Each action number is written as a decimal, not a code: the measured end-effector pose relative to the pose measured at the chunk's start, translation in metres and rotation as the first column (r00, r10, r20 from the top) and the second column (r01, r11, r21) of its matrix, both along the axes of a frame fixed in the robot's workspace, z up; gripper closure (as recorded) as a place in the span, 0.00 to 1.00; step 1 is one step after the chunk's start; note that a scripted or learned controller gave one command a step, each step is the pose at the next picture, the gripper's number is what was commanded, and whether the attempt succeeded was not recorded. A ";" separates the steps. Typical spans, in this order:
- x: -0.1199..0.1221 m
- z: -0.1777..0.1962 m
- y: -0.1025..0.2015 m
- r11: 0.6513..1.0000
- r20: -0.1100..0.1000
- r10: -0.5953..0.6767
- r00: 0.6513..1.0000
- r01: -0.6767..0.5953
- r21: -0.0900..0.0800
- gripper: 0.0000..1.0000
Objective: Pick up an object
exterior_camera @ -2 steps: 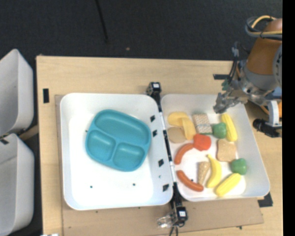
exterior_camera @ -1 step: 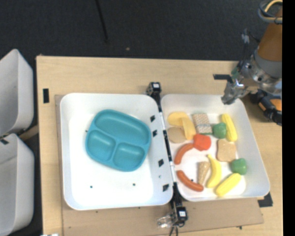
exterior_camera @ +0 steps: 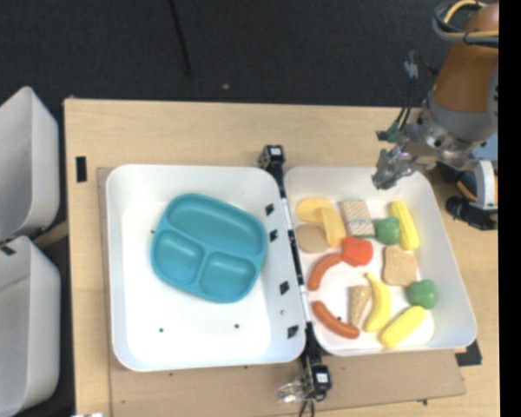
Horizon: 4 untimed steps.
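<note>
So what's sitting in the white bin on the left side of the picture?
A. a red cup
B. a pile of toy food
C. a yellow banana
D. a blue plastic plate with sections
D: the blue plastic plate with three sections lies alone in the left shallow white bin, while the toy food pieces fill the right shallow white bin.

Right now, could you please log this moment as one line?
tool: above right bin's far edge | holding: nothing seen | toy food: in right bin | blue tray: in left bin
</note>
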State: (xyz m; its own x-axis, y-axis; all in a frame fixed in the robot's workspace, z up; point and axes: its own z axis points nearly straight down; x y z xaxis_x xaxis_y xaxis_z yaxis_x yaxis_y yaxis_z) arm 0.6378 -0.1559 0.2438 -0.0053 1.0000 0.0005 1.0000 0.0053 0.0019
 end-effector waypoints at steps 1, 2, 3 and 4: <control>-0.023 -0.010 0.046 1.000 -0.003 -0.001 1.000 0.001 -0.001 1.00; -0.039 0.002 0.098 1.000 -0.001 0.001 1.000 -0.001 0.001 1.00; -0.059 -0.004 0.155 1.000 -0.003 0.001 1.000 -0.001 0.000 1.00; -0.083 0.007 0.201 1.000 -0.003 0.002 1.000 -0.002 0.001 1.00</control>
State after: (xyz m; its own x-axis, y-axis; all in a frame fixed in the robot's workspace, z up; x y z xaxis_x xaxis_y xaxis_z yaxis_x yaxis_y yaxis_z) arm 0.5547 0.0446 0.2511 -0.0070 1.0000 0.0020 1.0000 0.0070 -0.0007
